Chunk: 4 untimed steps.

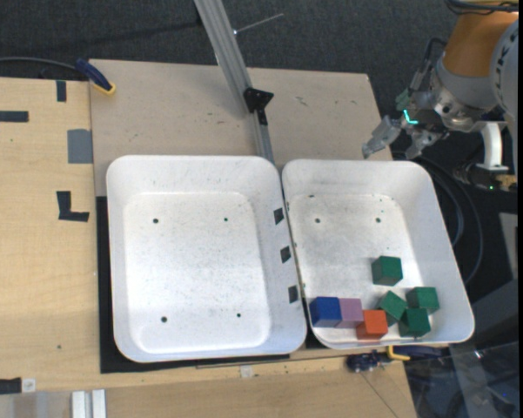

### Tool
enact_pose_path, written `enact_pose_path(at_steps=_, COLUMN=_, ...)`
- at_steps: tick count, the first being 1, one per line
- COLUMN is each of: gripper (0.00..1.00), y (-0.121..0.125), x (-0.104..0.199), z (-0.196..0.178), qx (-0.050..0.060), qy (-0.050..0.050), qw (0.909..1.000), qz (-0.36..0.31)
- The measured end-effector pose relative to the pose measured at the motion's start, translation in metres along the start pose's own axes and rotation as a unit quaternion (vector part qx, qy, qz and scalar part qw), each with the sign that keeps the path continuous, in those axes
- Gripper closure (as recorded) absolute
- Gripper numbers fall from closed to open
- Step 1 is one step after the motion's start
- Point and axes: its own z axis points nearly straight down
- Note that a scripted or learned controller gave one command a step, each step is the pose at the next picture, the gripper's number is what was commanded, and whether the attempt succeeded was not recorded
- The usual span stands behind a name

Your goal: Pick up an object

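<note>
**Q:** so what's in the bins, left to right?

**A:** left bin (191,251) first, bare white floor. The right bin (357,198) has blocks bunched in its near corner: blue block (325,310), purple block (351,311), orange block (374,322), then four green blocks (405,299).

**Q:** and your gripper?

**A:** my gripper (392,138) hangs past the right bin's far edge, well apart from the blocks, nothing between its fingers. Spread or closed, can't tell.

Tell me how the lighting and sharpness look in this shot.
Camera view: even, soft light, faint shadows under the blocks; mild glare on the right bin's rim; bins and blocks sharp; the hand looks slightly blurred against the dark floor.
</note>
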Motion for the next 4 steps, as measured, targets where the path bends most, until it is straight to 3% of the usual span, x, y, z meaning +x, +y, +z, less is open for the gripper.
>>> enact_pose_path(at_steps=1, gripper=0.0, y=0.001, x=0.0, z=-0.003, qx=-0.002, qy=-0.001, qw=1.0, qz=-0.001)
enact_pose_path(at_steps=3, gripper=0.0, y=0.0, x=0.008, z=0.12, qx=0.001, qy=0.0, qw=1.0, qz=0.0)
enact_pose_path(at_steps=4, gripper=0.0, y=-0.001, x=0.009, z=0.15, qx=0.0, qy=-0.001, qw=1.0, qz=-0.001)
